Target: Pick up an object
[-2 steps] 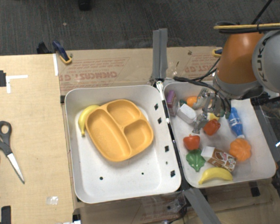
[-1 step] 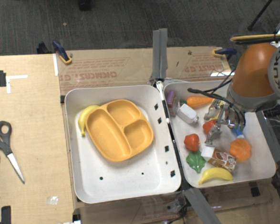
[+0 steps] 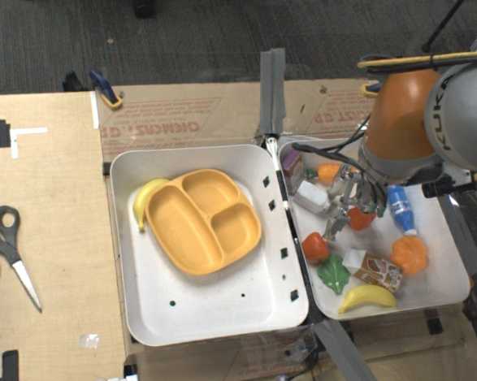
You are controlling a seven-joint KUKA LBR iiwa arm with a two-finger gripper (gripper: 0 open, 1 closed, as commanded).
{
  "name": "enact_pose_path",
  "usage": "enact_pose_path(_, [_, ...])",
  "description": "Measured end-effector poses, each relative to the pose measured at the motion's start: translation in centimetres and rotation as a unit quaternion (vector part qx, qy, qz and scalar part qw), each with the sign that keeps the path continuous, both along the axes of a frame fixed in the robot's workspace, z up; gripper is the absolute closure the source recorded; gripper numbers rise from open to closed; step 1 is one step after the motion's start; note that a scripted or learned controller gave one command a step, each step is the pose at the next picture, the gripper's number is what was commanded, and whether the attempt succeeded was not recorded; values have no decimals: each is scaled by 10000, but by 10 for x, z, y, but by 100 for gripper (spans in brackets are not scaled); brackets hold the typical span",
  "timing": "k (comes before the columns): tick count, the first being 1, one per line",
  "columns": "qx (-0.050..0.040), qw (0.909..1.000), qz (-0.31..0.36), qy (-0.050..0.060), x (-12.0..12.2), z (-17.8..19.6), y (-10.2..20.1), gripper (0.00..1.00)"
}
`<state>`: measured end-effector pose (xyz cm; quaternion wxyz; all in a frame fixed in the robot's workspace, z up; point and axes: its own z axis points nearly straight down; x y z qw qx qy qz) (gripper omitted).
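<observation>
Jaws indistinct beneath the wrist, spread not readable; gripper [image 3: 347, 210] low over the right bin [image 3: 457, 288], among cluttered toy food.

Camera view: close beside the gripper, a red tomato-like piece [image 3: 361, 217] and a white block [image 3: 311, 195], either a likely pick target, neither seen between the jaws. Nearby in the same bin: another red piece [image 3: 315, 246], green vegetable [image 3: 334, 273], yellow banana [image 3: 367, 299], orange fruit [image 3: 409, 253], blue bottle [image 3: 399, 208], label unreadable. Left bin [image 3: 149, 314] with yellow divided plate [image 3: 201, 221], a banana [image 3: 144, 202] tucked under its rim. Mirrored print on cardboard [image 3: 168, 117], roughly "CHEMICAL GU"; "KU" on the grey arm [image 3: 461, 113].
</observation>
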<state>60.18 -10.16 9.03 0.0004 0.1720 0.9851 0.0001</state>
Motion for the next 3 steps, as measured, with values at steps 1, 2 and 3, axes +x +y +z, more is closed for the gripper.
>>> enact_pose_path(1, [-3, 9999, -144, -6, 4, 1, -22, 0])
enact_pose_path(2, [2, 9988, -482, 6, -14, 0, -41, 0])
enact_pose_path(3, [-35, 9954, -944, 132, 42, 1, -26, 0])
